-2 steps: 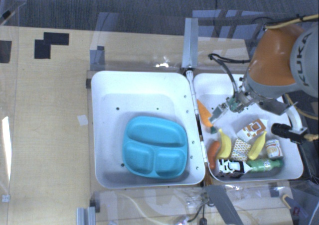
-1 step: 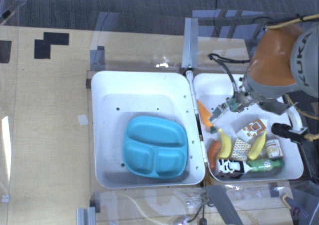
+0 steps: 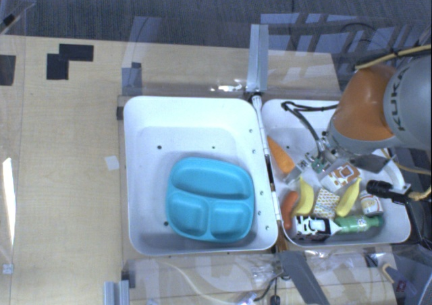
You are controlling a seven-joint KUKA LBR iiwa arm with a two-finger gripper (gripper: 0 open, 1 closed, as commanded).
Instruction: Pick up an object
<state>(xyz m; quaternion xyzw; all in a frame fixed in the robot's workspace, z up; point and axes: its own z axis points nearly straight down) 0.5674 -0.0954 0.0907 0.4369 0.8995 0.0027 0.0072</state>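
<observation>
Wood counter, two bins: at your nine o'clock, blue tray; three o'clock, clutter beneath gripper, state untellable.

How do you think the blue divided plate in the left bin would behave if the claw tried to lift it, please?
The blue divided plate looks like rigid moulded plastic, so probably stiff and light. It lies flat in the left bin, so its low rim may be hard to pinch. Its smooth surface could slip.
</observation>
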